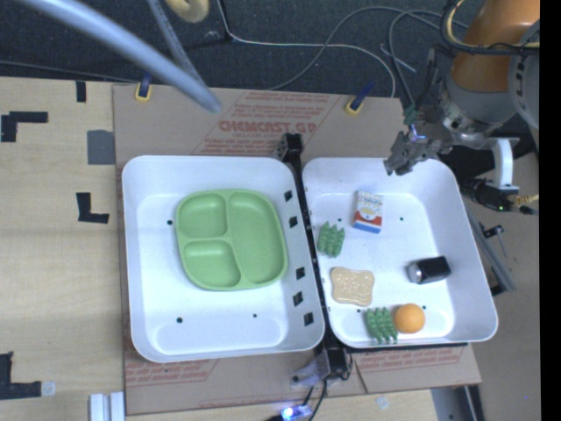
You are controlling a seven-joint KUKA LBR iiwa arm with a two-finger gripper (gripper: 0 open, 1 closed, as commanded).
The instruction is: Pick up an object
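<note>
The small orange ball (409, 318) is lying nearest, at the right white bin's (456, 244) front edge, touching a green ridged block (380, 323). A tan toast slice (351, 285) is sitting just behind. The claw (401, 159) is hovering over the bin's back edge; I cannot tell its state.

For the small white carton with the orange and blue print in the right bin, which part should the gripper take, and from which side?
Probably from straight above, closing the gripper across the two long sides of the small white carton with orange and blue print. It appears to lie flat on the floor of the right white bin, with bare floor on both sides, so fingers have room.
</note>
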